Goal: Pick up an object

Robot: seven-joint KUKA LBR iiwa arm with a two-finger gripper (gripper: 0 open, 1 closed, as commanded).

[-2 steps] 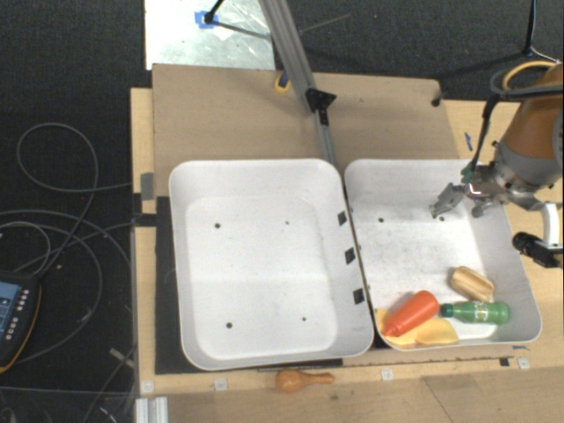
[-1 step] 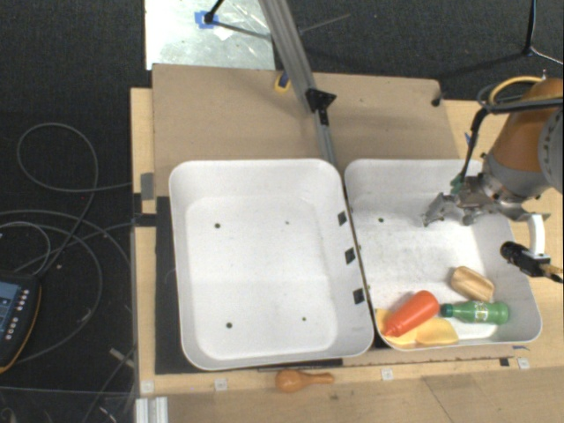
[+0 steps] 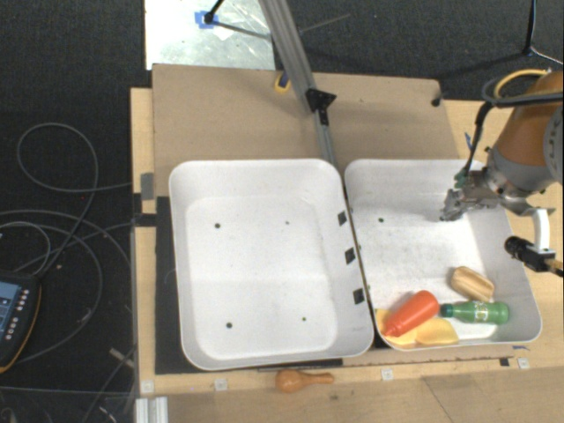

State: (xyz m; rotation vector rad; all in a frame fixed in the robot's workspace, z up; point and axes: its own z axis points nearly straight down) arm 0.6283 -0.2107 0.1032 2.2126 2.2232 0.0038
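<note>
Nothing is picked up yet: hand (image 3: 454, 205) hangs over the right bin (image 3: 401, 245), grip state impossible to tell. Carrot (image 3: 411, 313), bottle (image 3: 476, 311) and bread roll (image 3: 471, 282) lie untouched near its front corner.

A light brown wooden bench (image 3: 229, 113) stands on a dark grey carpet floor (image 3: 70, 51). Thin black cables (image 3: 53, 161) lie in loops on the carpet at the left. Behind the bench is a pale shiny floor patch (image 3: 189, 16) (perhaps a plastic sheet), with blue tape (image 3: 204, 18) on it.
</note>
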